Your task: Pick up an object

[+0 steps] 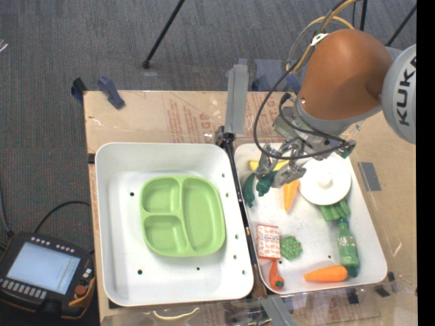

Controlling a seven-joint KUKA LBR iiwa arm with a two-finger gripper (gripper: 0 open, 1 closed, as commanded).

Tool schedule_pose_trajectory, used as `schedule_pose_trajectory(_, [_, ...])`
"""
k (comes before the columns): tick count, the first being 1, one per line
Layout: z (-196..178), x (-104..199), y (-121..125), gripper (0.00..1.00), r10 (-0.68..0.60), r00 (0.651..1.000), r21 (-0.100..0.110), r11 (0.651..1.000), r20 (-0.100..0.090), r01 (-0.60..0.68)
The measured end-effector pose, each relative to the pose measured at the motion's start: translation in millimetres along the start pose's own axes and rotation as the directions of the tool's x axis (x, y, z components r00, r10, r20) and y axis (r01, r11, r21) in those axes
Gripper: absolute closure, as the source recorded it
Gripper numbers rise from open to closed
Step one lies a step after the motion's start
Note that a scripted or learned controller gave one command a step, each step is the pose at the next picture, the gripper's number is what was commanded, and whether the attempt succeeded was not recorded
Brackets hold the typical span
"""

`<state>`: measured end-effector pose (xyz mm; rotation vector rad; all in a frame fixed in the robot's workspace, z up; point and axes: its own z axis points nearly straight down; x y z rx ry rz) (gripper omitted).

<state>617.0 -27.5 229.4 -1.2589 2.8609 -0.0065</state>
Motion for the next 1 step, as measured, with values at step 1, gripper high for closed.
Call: schedule_pose_trajectory(1, [-31.6, -46.3, 3.0, 1.00, -0.005, 1.000, -0.007, 1.000, -0.005, 0.005])
